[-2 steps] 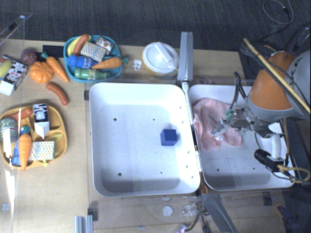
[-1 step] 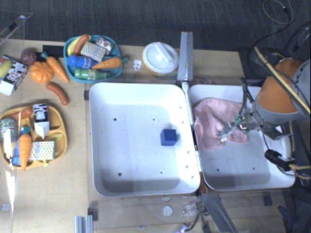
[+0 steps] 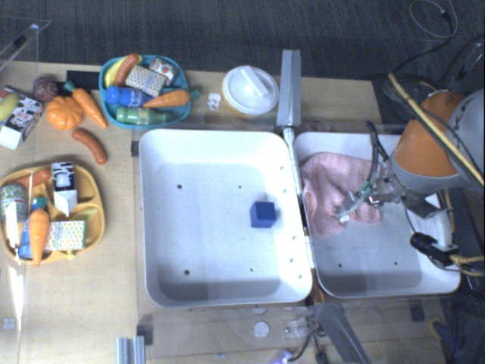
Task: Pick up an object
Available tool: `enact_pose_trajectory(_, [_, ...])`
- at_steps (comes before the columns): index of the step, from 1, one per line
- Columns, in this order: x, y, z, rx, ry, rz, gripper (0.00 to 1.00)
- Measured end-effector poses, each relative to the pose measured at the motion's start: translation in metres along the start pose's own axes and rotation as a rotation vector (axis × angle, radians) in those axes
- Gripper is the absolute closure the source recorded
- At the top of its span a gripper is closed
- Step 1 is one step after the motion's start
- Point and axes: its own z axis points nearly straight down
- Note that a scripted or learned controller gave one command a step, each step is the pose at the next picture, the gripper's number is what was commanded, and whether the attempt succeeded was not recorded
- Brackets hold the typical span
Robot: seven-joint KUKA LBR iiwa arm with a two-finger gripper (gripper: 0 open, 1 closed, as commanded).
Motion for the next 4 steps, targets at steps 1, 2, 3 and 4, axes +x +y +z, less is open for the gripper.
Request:
enact_pose_trajectory(1, [-0.001, 0.003, 0.0, 0.0, 0.001, -0.059, 0.0])
enact_pose_trajectory(2, [-0.025, -0.013, 0.0, 0.0, 0.002, -0.095, 0.0])
enact_pose_trajectory(3, [-0.025, -0.01, -0.012, -0.007, -0.001, -0.096, 1.0])
enact_pose_trajectory(4, [-0.06, -0.06, -0.002, -0.002, -0.004, -0.149, 1.0])
